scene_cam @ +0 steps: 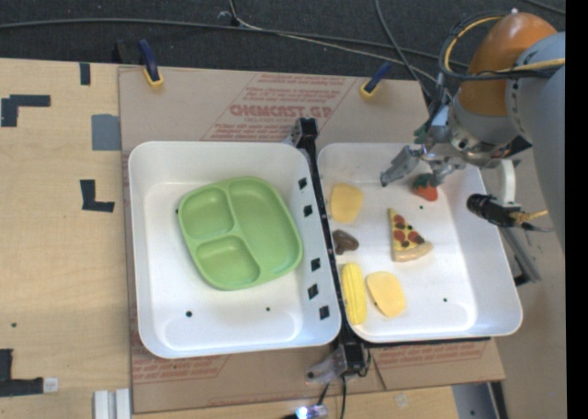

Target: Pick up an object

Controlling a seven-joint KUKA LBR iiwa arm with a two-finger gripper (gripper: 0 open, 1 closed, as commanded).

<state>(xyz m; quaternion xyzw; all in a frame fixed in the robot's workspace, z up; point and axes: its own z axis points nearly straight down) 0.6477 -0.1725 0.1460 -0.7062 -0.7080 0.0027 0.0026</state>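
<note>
From above, the hand (pixel 415 172) sits low over the far part of the right bin (pixel 478 302); whether it is clenched or released cannot be told. A small red-and-green item (pixel 425 192), possibly a toy vegetable, lies just beside it. Nearer the camera from the hand lie 1 pizza slice (pixel 406 237), 2 yellow pieces (pixel 346 203), 1 brown lump (pixel 344 242) and 1 corn cob (pixel 352 292). The left bin (pixel 156 316) holds 1 green tray (pixel 239 232) with bare floor around it.

pincer (pixel 411 172) over right bin (pixel 478 311) | pizza slice (pixel 406 236) | green tray (pixel 240 232) left bin (pixel 152 252)
</note>
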